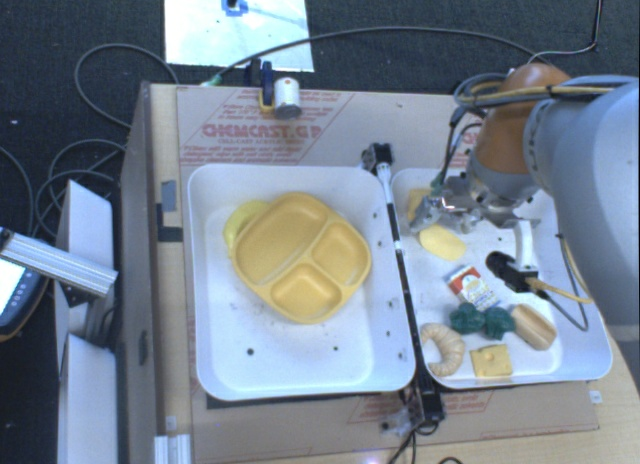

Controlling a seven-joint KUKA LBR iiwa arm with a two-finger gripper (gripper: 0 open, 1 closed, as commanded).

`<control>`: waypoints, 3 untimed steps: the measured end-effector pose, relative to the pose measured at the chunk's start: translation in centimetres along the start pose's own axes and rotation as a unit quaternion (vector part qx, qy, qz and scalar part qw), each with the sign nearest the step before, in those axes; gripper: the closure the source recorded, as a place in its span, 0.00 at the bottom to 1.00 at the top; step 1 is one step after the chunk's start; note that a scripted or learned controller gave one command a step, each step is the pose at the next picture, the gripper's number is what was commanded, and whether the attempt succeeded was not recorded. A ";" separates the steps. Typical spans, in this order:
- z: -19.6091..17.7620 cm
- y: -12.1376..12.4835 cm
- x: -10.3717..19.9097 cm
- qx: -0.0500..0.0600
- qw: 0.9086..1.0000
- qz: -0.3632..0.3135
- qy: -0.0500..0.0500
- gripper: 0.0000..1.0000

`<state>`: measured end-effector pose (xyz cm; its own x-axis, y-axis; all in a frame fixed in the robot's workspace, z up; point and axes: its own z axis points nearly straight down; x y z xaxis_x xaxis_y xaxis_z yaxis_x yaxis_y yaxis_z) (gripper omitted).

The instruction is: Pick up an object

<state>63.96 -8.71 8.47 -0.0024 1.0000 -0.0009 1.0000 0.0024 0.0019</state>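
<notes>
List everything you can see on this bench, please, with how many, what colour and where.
Bins: two, white, side by side on the bench.
Divided tray: one, yellow, left bin.
Pale oval piece: one, yellow, right bin, just below the gripper.
Small packet: one, red and white, middle of right bin.
Leafy piece: one, dark green, below the packet.
Ring piece: one, tan, right bin's near left corner.
Cheese wedge: one, yellow, near edge.
Bun: one, tan, right of the green piece.
Gripper: one, grey, over right bin's far part.
</notes>
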 end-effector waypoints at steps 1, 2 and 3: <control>0.0 2.9 0.4 0.001 1.000 -0.001 0.000 0.00; -1.2 3.0 0.4 -0.001 1.000 -0.003 0.000 1.00; -1.1 2.9 0.3 0.000 1.000 -0.003 -0.001 0.00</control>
<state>66.91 -8.39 9.56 -0.0093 1.0000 -0.0034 1.0000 0.0093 0.0022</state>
